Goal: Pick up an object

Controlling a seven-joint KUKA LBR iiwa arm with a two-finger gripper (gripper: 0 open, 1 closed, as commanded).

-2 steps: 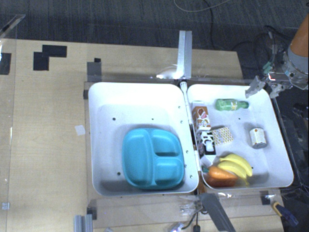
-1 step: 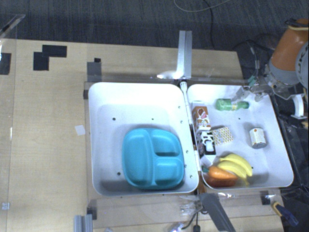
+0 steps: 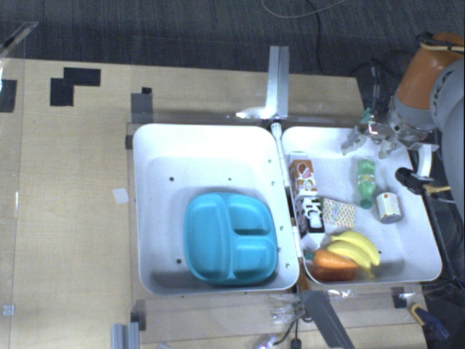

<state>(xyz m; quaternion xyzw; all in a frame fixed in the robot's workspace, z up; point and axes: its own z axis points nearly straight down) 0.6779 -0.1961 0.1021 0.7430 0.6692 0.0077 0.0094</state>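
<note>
Camera view inventory — gripper (image 3: pixel 369 140) is hovering over the right bin's (image 3: pixel 429 267) far edge, fingers spread, gripping nothing. Lying in that bin: green bottle (image 3: pixel 365 181) just below the gripper, small can (image 3: pixel 389 206), bananas (image 3: pixel 354 248), orange carrot-like item (image 3: pixel 334 262), patterned packet (image 3: pixel 338 213), two cartons (image 3: pixel 305 191) along the divider. Left bin (image 3: pixel 167 158) — blue divided plate (image 3: pixel 232 238) is resting inside.
</note>
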